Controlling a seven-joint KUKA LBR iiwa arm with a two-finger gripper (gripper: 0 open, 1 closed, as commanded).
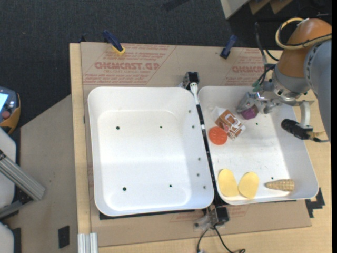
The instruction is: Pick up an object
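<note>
Down from the camera view: the grey arm comes in from the right, with the orange band bright above the wrist. Its gripper hangs over the far part of the right bin. At the gripper's tip is a small purple piece. It is touching the gripper or sitting just under it, and from this slant I cannot tell which. Nor can I tell whether the gripper is wide or narrow, or whether it has that piece in its grasp.

Just beside the purple piece, toward the middle of the bin, lies a brown-and-white packet, tilted on the floor. A red disc sits against the packet's near-left corner, close to the bin's left wall.

Along the near edge are two yellow pieces, one and the other, side by side and almost touching. To their right, near the front right corner, a tan cone lies on its side.

The left bin stands flush against the right one, its white floor marked by a few small dark dots. A black clip sits at the far end of the seam between them.

Both bins rest on a cardboard sheet with red print. Two blue clamps, one and another, grip its far edge.
</note>
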